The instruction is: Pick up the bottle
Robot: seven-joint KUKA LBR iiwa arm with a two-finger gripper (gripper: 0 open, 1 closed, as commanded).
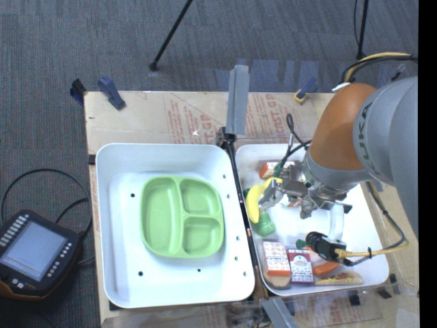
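Bottle, green [265,223], lies in the right bin [377,217] near its left wall, just below the banana [253,202] and partly hidden by it. The arm [355,142] hangs over the same bin, and its gripper [300,200] sits to the right of the banana, above the bottle and off to its right, not touching it; whether it is clenched or released cannot be made out. Below the bottle lie two small red-and-white boxes [288,264], with an orange carrot-like piece [326,268] to their right. Left of the bottle, in the other bin [113,183], a green divided plate [182,216] rests.
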